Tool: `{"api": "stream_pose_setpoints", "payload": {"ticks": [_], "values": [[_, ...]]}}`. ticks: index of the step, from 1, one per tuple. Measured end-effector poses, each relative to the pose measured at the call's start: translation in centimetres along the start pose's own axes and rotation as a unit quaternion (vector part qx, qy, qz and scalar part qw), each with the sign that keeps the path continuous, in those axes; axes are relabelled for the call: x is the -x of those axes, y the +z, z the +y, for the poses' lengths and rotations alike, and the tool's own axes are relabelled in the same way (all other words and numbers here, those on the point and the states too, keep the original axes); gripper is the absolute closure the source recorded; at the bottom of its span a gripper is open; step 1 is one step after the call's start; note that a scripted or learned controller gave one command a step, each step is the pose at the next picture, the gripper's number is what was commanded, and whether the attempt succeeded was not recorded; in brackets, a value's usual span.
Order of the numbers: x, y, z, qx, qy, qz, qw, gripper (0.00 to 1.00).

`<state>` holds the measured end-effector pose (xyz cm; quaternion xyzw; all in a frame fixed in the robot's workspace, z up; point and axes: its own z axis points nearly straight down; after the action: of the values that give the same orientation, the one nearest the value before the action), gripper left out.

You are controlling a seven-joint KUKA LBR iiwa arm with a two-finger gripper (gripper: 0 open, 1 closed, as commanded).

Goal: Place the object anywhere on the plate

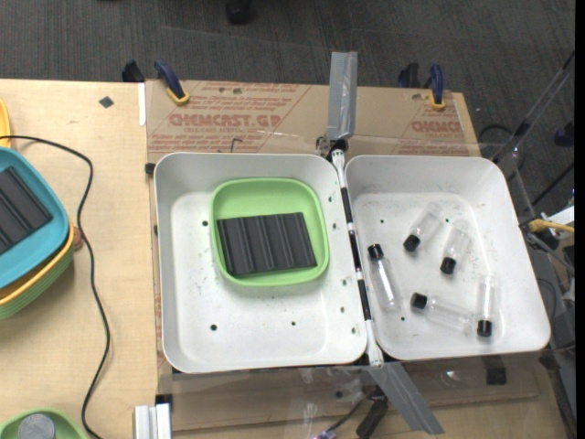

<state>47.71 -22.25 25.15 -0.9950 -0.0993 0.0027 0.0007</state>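
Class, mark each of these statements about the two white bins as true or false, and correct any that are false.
1. The green plate sits in the left bin. True.
2. A dark ridged mat lies on the plate. True.
3. The clear vials lie on the plate. False: they lie in the right bin, apart from the plate.
4. The vials have black caps. True.
5. The right bin holds a single vial. False: several vials lie scattered there.
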Motion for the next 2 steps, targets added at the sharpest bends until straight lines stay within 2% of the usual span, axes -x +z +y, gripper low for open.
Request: {"api": "stream_pose_setpoints", "payload": {"ticks": [1,2], "values": [[-0.1,-3.4,0.0,0.001,-0.003,0.001,1.0,0.0],[0.0,-0.6,0.0,0.0,0.0,0.0,1.0,0.0]]}}
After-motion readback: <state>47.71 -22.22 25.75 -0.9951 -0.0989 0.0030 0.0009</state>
